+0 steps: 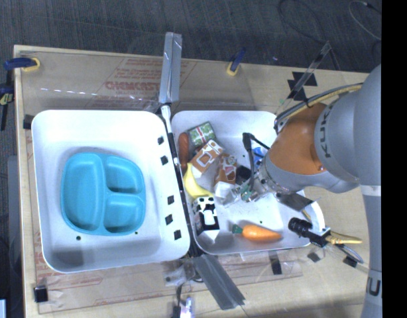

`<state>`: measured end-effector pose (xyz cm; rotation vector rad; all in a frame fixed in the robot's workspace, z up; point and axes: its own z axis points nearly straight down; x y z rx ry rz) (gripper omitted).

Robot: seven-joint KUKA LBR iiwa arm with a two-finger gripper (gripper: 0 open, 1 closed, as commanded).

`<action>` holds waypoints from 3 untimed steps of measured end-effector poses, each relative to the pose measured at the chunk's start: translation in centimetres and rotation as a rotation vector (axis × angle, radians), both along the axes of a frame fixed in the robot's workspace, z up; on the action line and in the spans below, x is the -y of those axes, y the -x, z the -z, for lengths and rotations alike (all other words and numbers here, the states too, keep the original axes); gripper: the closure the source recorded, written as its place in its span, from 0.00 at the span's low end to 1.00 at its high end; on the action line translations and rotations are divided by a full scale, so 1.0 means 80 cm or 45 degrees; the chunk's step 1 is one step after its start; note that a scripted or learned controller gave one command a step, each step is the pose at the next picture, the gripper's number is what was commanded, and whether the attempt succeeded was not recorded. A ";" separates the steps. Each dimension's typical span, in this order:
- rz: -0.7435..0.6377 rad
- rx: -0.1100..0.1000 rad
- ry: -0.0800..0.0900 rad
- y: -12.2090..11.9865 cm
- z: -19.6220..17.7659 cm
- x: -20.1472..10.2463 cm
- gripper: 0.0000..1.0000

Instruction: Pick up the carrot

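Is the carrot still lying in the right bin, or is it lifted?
Lying in the bin. The carrot rests flat near the right bin's near edge, apart from the tool.

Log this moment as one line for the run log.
carrot: lying in right bin, near front wall | claw: above clutter, apart from carrot | divided blue tray: left bin

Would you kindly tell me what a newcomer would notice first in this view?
Probably the bright blue divided tray in the left bin. Next, the grey and orange arm reaching over the crowded right bin. Then the orange carrot lying near that bin's front edge, apart from the pile of packets.
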<state>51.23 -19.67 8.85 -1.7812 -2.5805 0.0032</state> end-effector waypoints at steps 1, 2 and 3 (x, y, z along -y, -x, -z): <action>0.008 0.000 0.000 0.022 -0.119 0.017 1.00; 0.008 0.000 0.000 0.022 -0.118 0.017 0.00; -0.222 0.000 -0.003 0.044 -0.083 0.016 0.00</action>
